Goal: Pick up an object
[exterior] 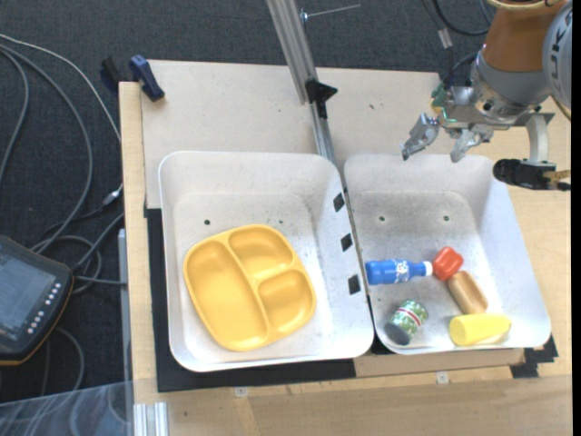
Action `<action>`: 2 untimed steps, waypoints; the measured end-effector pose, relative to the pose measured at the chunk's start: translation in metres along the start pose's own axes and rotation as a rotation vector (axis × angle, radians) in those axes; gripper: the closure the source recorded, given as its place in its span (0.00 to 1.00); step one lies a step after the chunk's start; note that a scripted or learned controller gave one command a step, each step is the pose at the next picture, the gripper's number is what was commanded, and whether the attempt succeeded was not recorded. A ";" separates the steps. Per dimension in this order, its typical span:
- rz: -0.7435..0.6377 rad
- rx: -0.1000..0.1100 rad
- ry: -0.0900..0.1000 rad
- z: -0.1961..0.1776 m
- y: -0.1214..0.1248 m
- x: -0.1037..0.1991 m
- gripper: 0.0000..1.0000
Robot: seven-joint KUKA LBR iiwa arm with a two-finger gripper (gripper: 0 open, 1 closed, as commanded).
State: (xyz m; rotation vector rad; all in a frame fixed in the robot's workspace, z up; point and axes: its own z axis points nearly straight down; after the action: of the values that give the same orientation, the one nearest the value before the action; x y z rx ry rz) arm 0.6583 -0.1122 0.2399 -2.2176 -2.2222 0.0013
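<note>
So the gripper (436, 143) is hanging over the far rim of the right bin (508, 234), fingers spread apart with nothing between them. We're using that right bin as our reference for everything here.

All the pickable stuff sits bunched in the near half of the right bin, well apart from the gripper. We can see a blue bottle (397, 270) lying on its side near the bin's left wall, its white tip pointing at a red cap-shaped thing (447, 262) just beside it. Touching that red piece is a brown cylinder (467, 292) angled toward the near rim, and a yellow block (478, 329) lies right against its lower end. A small green-and-white can (407, 320) is tipped over near the bin's near-left corner.

Left of the right bin is the second bin (182, 189), holding a yellow divided tray (249, 285). A metal pole (292, 34) rises from just beyond the seam between the two.

Nothing sits between the gripper and the objects as far as we can tell.

Arm-wise, the orange band (526, 16) is up beyond the bin's far-right corner, with the wrist angled down and leftward toward the far rim.
</note>
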 end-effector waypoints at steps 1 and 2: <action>0.000 0.000 0.000 0.000 0.000 0.000 0.00; 0.000 0.006 0.001 0.062 -0.002 0.007 0.00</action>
State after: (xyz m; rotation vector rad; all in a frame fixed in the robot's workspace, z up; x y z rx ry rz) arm 0.6557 -0.1056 0.1782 -2.2140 -2.2190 0.0071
